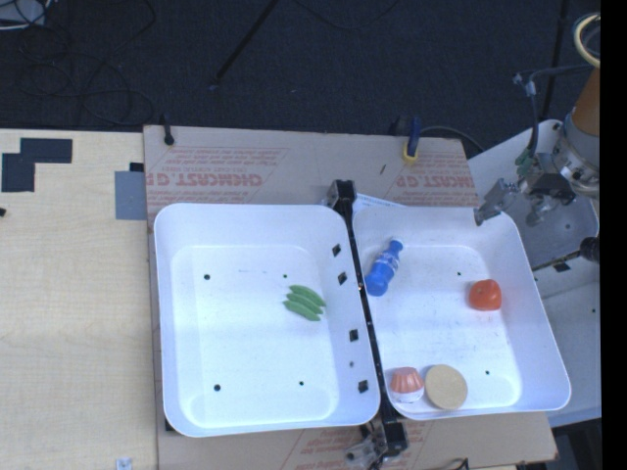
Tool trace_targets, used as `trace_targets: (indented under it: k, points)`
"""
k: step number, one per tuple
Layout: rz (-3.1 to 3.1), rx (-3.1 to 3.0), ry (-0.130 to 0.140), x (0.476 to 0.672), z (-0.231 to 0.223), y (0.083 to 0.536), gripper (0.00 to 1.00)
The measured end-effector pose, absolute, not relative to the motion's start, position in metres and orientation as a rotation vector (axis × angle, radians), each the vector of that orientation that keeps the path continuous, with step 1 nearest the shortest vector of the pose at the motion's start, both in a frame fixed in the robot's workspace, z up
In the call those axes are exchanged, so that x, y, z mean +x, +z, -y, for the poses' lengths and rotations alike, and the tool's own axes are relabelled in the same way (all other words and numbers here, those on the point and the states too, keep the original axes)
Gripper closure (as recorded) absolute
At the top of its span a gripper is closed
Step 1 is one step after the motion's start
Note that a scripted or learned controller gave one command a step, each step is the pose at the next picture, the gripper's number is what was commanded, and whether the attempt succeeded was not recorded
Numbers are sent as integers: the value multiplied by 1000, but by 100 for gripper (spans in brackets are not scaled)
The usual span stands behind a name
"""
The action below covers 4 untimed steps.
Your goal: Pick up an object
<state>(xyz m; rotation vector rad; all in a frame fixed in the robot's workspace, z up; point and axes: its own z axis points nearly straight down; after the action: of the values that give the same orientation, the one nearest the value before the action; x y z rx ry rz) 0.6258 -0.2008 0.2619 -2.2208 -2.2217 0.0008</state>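
The right bin (529,292) holds a blue bottle (384,267) lying near the divider, a red-orange lump (485,295) by the right wall, and a tan disc (446,387) beside a small white-and-red item (407,384) at the front edge. A green pod-like piece (305,303) lies in the left bin (186,341). My gripper (511,204) hangs over the right bin's far right corner, open, with nothing between its fingers. It stands well apart from every object.
Both bins rest on a cardboard sheet (245,169) on the bench. A black clip strip (358,302) runs between the bins. The arm's grey wrist and cables (568,164) crowd the far right. A yellow clamp (411,150) sits behind the right bin.
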Motion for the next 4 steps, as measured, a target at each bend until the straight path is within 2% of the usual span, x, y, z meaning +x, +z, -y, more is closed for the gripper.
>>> trace_targets:
  k: [1,2,3,4]
  points:
    - [2210,-2211,13,585,212,95,0]
    - [2216,-2221,3,589,214,115,100]
    - [2213,-2217,4,529,166,114,100]
    - [2215,-2223,2,532,169,114,0]
